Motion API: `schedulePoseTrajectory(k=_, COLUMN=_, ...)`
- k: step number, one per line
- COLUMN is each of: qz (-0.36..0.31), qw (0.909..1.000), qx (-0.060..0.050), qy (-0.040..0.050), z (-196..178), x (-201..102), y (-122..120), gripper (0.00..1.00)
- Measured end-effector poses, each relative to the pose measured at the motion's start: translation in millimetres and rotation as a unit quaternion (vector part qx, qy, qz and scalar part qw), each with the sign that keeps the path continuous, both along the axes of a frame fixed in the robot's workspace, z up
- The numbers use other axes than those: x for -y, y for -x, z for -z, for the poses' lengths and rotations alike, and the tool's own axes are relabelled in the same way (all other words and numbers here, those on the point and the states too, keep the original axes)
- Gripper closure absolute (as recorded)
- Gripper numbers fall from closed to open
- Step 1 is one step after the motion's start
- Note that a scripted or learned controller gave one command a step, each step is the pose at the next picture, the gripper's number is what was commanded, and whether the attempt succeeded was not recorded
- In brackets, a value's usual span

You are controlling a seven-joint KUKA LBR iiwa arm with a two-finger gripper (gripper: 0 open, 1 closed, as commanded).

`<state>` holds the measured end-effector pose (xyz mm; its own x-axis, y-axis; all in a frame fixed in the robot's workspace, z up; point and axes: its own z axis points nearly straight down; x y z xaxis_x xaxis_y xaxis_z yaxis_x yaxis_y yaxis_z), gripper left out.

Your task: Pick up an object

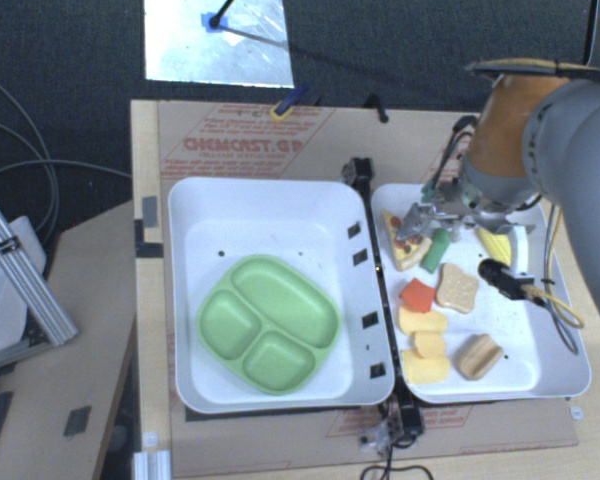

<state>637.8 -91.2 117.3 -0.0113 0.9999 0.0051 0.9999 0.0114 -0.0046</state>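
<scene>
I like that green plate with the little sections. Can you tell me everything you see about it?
The green plate looks like smooth, light green plastic with rounded corners. It has three sunken sections: one long one along the far side and two smaller ones nearer the camera. Nothing lies in any of them. It sits flat, turned at a slant, on the floor of the left white bin, toward the near side. Only the bin floor touches it.

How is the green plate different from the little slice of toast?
The green plate lies by itself in the left bin; the toast slice sits among other toy food in the right bin. The plate is much bigger and has three compartments; the toast is small, tan and flat. Both lie flat on a bin floor.
</scene>
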Motion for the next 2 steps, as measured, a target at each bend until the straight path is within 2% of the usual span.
schedulePoseTrajectory(k=1, qz=0.006, qw=1.0000, qx=0.005, qy=0.0034, z=32, x=14, y=85, gripper=0.00)
schedulePoseTrajectory(k=2, qz=0.005, qw=1.0000, qx=0.004, qy=0.0028, z=32, x=-8, y=121, gripper=0.00)
